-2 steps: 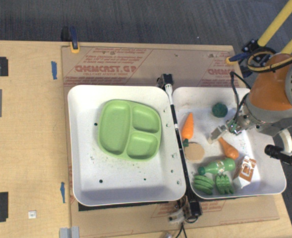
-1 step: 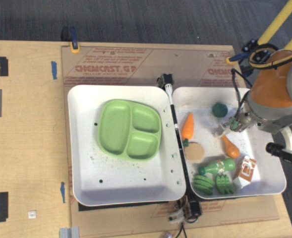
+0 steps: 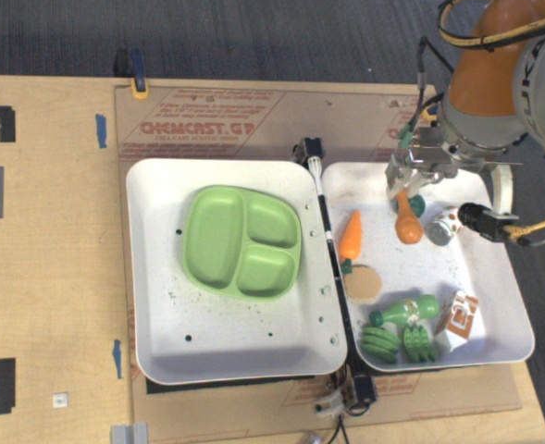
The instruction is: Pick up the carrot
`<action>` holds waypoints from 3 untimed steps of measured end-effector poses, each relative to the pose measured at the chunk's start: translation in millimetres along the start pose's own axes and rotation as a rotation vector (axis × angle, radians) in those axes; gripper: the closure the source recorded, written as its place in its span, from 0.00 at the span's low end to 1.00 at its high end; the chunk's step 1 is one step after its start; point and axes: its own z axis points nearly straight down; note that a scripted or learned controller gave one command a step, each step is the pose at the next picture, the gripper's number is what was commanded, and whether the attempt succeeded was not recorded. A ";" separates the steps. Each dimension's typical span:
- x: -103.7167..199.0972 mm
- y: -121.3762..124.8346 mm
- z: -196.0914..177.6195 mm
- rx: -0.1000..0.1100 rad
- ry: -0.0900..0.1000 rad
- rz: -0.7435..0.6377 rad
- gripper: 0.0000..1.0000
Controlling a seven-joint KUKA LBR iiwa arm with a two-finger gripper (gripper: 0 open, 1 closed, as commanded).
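The gripper (image 3: 409, 189), closure indeterminate, hangs over the right bin (image 3: 496, 294); the carrot (image 3: 350, 235) lies free leftward, evidently not yet grasped.

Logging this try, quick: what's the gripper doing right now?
Gripper: low in the right bin, right at the top of an orange carrot-like piece; open, shut or holding cannot be told.
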 end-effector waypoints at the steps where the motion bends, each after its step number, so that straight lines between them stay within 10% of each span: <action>1: -0.3 -0.2 0.2 0.001 0.000 0.000 0.00; 3: -36.1 -66.3 133.3 -0.001 0.004 0.173 0.00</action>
